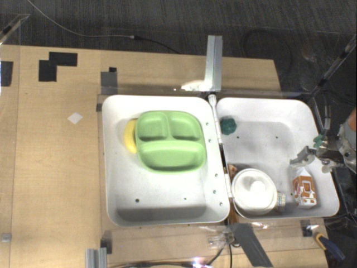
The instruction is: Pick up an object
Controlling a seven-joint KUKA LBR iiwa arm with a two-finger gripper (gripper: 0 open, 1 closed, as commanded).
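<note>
I see two shallow white bins side by side on the wooden bench (56, 166). The left bin (162, 197) holds a light green plastic divided tray (169, 139), which overlaps a yellow object (129, 135) at its left edge. The right bin (268, 124) holds a small dark teal object (228, 125) near its upper left corner, a round white bowl (254, 191) at its lower left, and a small orange-and-white carton (304, 189) at its lower right. The claw (310, 154) enters at the right edge of the frame, just above the carton. I cannot tell whether the claw is spread or pressed together.
</note>
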